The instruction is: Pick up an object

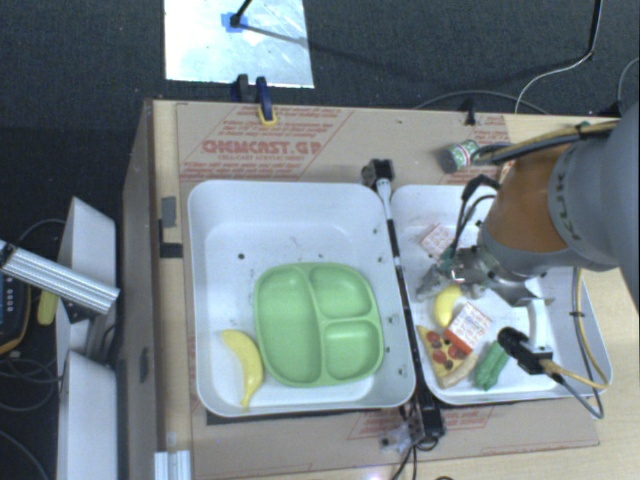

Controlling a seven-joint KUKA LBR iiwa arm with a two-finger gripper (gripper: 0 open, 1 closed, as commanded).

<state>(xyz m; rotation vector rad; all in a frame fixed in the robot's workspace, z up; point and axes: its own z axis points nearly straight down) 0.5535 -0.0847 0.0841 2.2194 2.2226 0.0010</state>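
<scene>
Left bin (215, 268) holds one smooth green plate (318, 324) with three pockets and one curved yellow banana (244, 365); right bin (415, 206) holds maybe five small toys (445, 355), some hidden under the grey arm (590, 208); the jaws hang just over a round yellow fruit (449, 302) there; I can't see whether they grip it.

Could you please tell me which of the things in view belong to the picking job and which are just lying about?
In play: gripper; near it in the right bin, yellow fruit, red-and-white carton, pizza slice, green piece.
Lying about: green divided plate and banana in the left bin; roll on the bench.
</scene>
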